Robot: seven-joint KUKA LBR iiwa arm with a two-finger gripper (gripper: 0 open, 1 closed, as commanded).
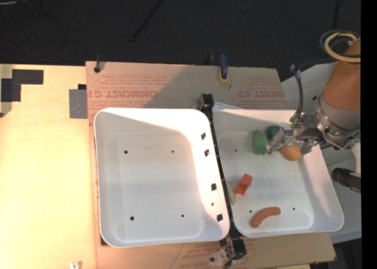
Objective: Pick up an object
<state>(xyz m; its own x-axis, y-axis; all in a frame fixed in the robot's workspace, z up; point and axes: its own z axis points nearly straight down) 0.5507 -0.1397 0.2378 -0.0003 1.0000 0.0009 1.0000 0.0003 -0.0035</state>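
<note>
On the desk, the right bin holds the arm's hand at its 12 o'clock, among a green lump and a tan piece. Whether the hand is wide or narrow cannot be told. Crowding could make it nudge both and lift neither.

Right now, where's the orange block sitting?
The orange block lies in the right bin, near its left wall, above-left of the sausage and below the green object.

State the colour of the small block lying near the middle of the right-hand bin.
Orange-red: the small block shows best in the camera view from above.
</note>
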